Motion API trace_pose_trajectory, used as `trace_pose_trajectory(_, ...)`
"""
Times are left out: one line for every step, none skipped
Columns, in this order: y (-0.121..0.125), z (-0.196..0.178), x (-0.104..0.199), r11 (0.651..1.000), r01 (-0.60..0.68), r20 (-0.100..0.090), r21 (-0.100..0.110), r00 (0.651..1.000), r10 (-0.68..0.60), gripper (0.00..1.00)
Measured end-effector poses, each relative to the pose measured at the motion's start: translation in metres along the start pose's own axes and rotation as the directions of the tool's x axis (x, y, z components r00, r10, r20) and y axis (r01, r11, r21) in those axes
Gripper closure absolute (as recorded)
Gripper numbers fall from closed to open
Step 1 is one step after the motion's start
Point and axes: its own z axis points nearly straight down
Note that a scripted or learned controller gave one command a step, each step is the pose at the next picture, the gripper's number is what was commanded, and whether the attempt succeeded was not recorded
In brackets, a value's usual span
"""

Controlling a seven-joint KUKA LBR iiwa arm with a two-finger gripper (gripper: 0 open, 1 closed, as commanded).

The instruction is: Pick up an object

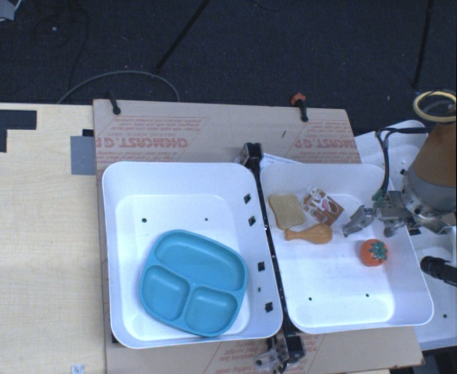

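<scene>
Judging by how things lie, the pick is not yet made: nothing sits between the fingers of the hand point(363, 220), which stand parted and bare. It hangs low at the right bin's point(345, 318) right wall, the arm slanting in over that edge. Nearest lie a red ball point(373, 252), a tan drumstick toy point(309, 234) and a small packet point(323, 206).

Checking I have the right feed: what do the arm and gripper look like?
The arm is grey with an orange band above the wrist. A black cable loops beside it. The gripper is grey metal with dark parts, with two fingers.
</scene>
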Motion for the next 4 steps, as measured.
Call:
trace_pose_trajectory(0.006,0.056,0.008,1.0,0.002,-0.001,0.0,1.0,-0.002,0.0)
trace_pose_trajectory(0.006,0.063,0.008,1.0,-0.001,0.001,-0.002,1.0,0.001,0.0)
trace_pose_trajectory(0.006,0.053,0.007,1.0,-0.002,0.001,-0.002,1.0,0.002,1.0)
trace_pose_trajectory(0.015,-0.002,0.012,1.0,0.001,0.003,-0.009,1.0,-0.001,1.0)
